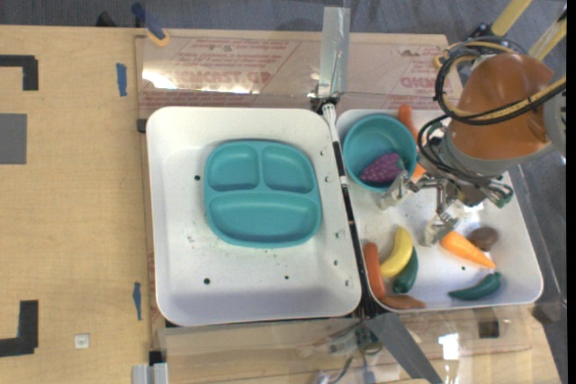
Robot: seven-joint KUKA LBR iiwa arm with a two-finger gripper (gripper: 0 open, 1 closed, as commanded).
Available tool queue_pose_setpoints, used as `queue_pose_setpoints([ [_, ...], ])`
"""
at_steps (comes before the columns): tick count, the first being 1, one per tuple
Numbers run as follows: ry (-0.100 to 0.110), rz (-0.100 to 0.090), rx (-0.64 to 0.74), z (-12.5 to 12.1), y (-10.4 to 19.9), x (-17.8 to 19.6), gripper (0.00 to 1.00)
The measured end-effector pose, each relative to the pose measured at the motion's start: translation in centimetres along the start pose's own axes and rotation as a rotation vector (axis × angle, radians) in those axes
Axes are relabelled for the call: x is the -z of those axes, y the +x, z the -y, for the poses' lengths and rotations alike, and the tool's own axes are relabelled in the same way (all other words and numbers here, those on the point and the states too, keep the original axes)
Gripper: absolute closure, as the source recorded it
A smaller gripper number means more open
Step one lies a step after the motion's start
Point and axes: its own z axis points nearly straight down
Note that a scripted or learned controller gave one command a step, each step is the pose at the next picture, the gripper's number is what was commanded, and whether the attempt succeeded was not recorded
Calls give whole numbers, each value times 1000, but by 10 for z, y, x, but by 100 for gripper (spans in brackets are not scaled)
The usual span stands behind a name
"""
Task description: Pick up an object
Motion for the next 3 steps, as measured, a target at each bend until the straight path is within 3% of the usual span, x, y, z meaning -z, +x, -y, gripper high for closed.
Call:
queue_pose_setpoints([
  [1, 15, 16, 23, -43, 65, 1, 0],
  [2, 16, 17, -22, 43, 13, 61, 0],
  [3, 7, 11, -169, -15, 69, 7, 0],
])
